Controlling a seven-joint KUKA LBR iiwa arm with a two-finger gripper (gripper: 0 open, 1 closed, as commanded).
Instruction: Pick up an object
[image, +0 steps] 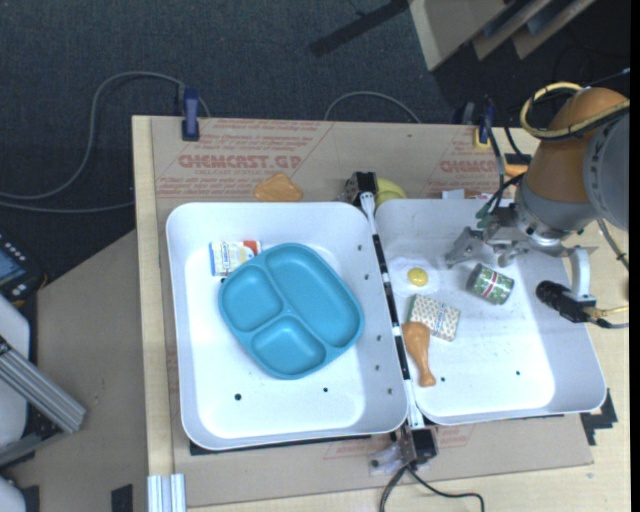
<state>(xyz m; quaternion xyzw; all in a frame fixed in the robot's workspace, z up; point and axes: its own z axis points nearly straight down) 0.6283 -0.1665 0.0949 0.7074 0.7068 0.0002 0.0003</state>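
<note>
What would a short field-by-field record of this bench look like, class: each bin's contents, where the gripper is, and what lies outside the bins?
left bin: blue divided plate; small carton touching its upper left edge
right bin: green can, fried egg toy, patterned packet, drumstick toy
gripper: over the right bin, just above the can
outside bins: orange item; yellow item

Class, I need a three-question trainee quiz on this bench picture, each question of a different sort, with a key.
1. True or false: the blue divided plate lies in the left bin.
2. Which lies nearest the gripper? A) small can B) toy drumstick C) fried-egg toy
3. Fill in: the small carton lies in the ___ bin.

Key: 1 true; 2 A; 3 left.
</note>
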